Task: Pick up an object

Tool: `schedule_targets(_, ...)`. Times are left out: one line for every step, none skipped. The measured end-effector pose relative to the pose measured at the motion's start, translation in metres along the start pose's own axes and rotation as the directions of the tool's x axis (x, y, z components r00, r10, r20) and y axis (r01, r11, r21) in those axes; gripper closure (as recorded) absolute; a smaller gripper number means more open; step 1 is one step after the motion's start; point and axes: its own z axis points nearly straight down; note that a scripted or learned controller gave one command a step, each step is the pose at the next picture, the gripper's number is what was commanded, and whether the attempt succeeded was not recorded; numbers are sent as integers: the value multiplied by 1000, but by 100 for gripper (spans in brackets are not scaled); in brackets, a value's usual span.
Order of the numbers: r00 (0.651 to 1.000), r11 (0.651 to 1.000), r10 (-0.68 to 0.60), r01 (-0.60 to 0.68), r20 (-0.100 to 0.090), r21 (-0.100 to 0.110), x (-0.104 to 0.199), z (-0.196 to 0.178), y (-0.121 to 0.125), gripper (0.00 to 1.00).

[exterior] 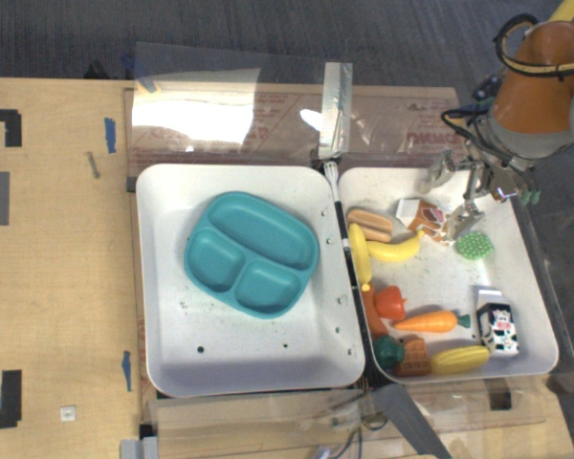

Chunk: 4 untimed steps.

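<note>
Over the right bin's [540, 285] far edge hangs the gripper [467, 199], fingers spread and gripping nothing. Just below it, toys crowd that bin: a hot dog [371, 222], banana [390, 250], green ball [474, 246], and a carrot [427, 322] toward the near edge. Beside it, the left bin [163, 285] carries a teal divided plate [252, 252].

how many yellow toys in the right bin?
3. A banana near the bin's upper left, a second yellow piece along the left wall beside it, and a corn cob at the bottom edge. The pile at the lower left may hide more.

Wooden bench [57, 285], two white bins [163, 352] side by side
</note>
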Motion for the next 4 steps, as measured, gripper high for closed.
schedule_targets(986,986,-168,168,-3,-6,-13,45,65,0)
schedule_targets(979,979,206,-206,-6,-1,57,45,-25,0)
schedule_targets(971,971,237,-237,-3,-5,32,44,51,0)
schedule_targets(971,971,239,-239,11,-2,29,30,48,100)
